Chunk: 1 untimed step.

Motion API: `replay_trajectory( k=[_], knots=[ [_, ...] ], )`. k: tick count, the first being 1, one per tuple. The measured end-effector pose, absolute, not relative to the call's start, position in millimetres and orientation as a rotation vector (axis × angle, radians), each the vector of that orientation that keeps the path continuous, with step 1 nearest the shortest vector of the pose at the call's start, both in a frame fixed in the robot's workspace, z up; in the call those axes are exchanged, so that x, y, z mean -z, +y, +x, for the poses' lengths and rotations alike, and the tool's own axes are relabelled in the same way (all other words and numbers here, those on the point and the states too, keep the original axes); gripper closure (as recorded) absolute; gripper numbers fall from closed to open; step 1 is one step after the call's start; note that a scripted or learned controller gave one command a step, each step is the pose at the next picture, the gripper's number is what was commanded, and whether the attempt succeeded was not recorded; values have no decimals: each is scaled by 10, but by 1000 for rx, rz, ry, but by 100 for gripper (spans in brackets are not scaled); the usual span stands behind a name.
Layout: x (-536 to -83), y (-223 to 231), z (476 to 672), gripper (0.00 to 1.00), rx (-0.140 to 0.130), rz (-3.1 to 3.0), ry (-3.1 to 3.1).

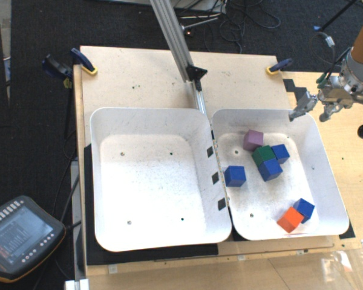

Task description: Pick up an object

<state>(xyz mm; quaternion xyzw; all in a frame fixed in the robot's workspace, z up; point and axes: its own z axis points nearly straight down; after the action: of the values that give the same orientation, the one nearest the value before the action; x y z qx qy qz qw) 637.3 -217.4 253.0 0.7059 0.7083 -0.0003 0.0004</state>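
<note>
Blocks lie in the right bin: a purple block, green block and blue blocks clustered near centre, an orange block at the near right. The tool hangs spread and unladen over the bin's far right rim, well apart from them.

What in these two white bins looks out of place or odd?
Nothing is spilled or damaged. All blocks lie in the right bin; the green block sits crowded among the purple block and two blue ones, and several lie askew.
</note>
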Motion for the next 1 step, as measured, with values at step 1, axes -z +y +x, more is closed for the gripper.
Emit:
replay_trajectory(
  k=[1],
  knots=[
    [-2530, -2172, 6373, 0, 2, 2217, 2225]
  ],
)
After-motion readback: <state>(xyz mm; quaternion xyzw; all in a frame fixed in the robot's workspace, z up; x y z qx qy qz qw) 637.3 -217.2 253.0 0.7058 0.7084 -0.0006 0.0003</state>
